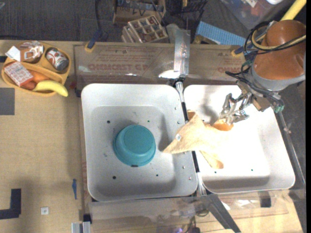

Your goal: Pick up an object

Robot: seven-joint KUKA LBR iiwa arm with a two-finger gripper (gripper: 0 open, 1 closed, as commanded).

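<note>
Hovering low over the far part of the right bin (272, 178), the gripper (234, 111) hung from the grey arm (277, 57) that reached in from the right; fingers pointed down and to the left, but whether spread or clenched could not be told from this slant.

Lay just beside and below the fingertips, a small orange piece (224, 125), perhaps touching them, though not clearly held between them; counted as the nearest candidate for a pick. Stretched left and nearer from there, a tan cloth (194, 137), its long axis running from near left to far right, draped across the rim between the two bins so that its pointed end lay in the left bin (97, 178); a thin tail (214, 160) trailed nearer in the right bin.

Judged the coming move to turn on a short drop toward the orange piece, slightly left and nearer of the tool; the cloth edge pressed close against that piece and could be caught along with it.

Sat well apart in the left bin, a teal bowl (135, 145), upside down; out of the way. Rested far left on the bench, a yellow tray (9, 76) of toy food with a banana (52, 87).
</note>
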